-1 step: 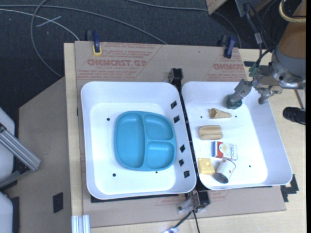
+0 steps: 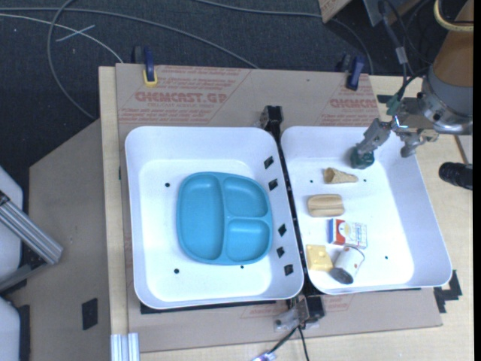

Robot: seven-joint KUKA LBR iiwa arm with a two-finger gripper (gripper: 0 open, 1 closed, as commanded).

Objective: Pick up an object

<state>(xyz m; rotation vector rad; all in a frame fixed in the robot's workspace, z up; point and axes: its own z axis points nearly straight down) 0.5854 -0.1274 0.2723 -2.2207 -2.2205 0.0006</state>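
The counter (image 2: pixel 188 89) carries two white bins side by side. The left bin (image 2: pixel 150 153) has a blue plate (image 2: pixel 223 218) in it, with three sections.

The right bin (image 2: pixel 409 201) is the landmark for the rest. The arm (image 2: pixel 451 74) comes in over its far right corner, and much of the arm is cut off by the picture's edge. The gripper (image 2: pixel 363 157) hangs over the far part of this bin. Its tip is a small dark green blob, and it is too small and blurry to tell whether the jaws are released or clenched. Nothing can be seen between them.

Just beside the tip, a bit nearer the middle of the bin, lies a tan wedge (image 2: pixel 340 175), like a small slice of bread or cheese. Near the middle lies a tan block (image 2: pixel 325 204), like a little loaf. Closer to the near edge sits a small red and white box (image 2: pixel 348 233); its print is too tiny to read. Near the bin's near left corner lies a yellow cheese-like piece (image 2: pixel 319 258), touching a white cup (image 2: pixel 346 265) that lies tipped on its side. The cup's open end looks dark.

Two clamps (image 2: pixel 149 66) hold the brown board at the far side of the bins.
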